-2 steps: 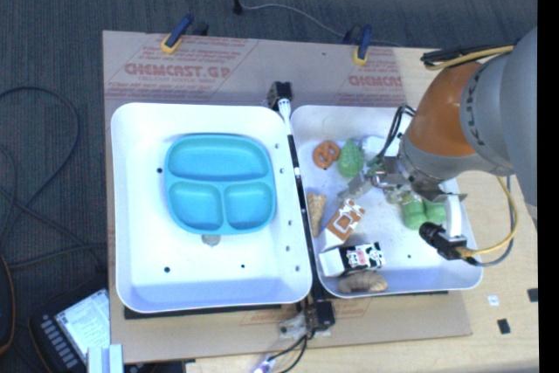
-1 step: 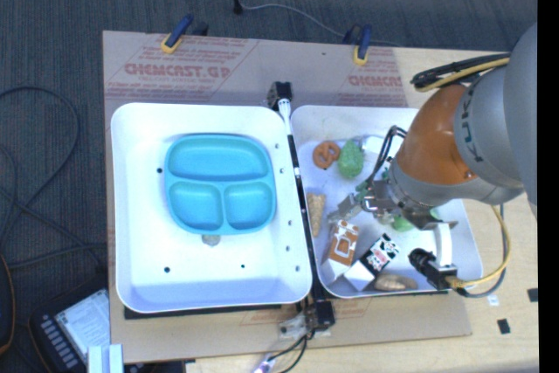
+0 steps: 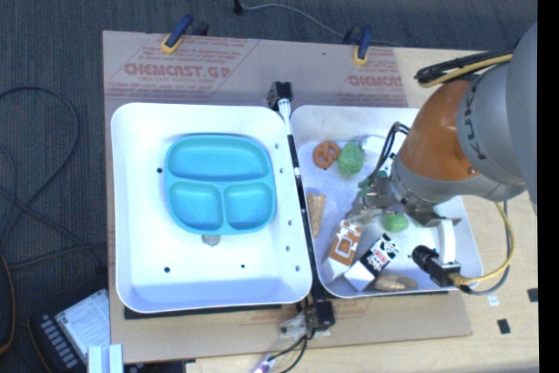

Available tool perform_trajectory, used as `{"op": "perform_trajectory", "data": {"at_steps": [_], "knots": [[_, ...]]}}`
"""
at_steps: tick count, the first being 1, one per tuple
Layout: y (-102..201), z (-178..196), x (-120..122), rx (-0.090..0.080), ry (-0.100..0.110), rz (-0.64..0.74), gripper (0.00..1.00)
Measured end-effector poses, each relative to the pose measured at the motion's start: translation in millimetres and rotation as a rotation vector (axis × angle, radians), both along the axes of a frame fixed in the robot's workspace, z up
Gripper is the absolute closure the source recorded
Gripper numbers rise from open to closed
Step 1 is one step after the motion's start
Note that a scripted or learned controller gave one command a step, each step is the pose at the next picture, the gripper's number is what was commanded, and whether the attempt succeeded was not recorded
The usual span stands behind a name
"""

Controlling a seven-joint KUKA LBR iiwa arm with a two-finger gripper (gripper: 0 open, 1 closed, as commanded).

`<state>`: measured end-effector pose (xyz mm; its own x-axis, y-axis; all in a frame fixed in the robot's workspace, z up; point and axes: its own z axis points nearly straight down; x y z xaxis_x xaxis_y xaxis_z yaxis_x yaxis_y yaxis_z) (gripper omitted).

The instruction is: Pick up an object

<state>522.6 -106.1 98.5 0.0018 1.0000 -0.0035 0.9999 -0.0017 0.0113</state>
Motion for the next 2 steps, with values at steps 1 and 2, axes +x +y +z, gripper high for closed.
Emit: {"op": "perform_trajectory", "data": {"at_steps": [1,2], "knots": [[0,0,0,0.0,0.001,0.0,0.0],[9,-9,-32,-0.004,-0.008,0.001,0.0]]}}
